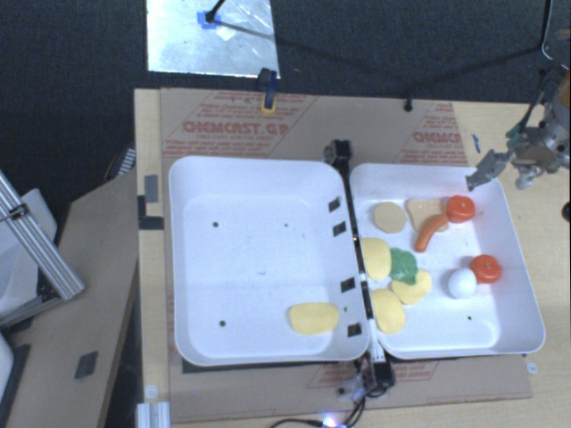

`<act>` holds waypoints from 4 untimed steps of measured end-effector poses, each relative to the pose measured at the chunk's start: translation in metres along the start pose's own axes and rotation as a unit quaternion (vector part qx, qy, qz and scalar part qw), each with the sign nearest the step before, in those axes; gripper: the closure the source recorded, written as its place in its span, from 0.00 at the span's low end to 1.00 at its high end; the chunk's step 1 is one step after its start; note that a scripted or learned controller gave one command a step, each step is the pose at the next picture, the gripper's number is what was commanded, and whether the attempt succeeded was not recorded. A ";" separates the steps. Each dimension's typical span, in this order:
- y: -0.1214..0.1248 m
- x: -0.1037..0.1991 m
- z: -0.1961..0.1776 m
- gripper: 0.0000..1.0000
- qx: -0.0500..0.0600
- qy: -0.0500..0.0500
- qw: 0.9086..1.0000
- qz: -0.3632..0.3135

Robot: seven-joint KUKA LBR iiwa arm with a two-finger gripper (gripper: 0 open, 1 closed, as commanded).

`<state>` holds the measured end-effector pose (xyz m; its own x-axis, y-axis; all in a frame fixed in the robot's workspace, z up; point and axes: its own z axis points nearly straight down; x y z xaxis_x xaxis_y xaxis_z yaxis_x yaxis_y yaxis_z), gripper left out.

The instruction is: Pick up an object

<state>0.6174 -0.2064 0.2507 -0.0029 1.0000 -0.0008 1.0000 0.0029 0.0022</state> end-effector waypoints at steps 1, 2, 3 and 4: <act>0.001 0.000 -0.012 1.00 -0.002 0.000 1.000 -0.002; 0.050 0.037 -0.224 1.00 -0.009 -0.002 1.000 -0.003; 0.052 0.088 -0.287 1.00 -0.002 0.000 1.000 -0.002; -0.022 0.150 -0.183 1.00 0.006 0.002 1.000 -0.003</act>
<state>0.5946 -0.0560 0.4336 -0.0083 1.0000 0.0027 0.9999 0.0083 -0.0104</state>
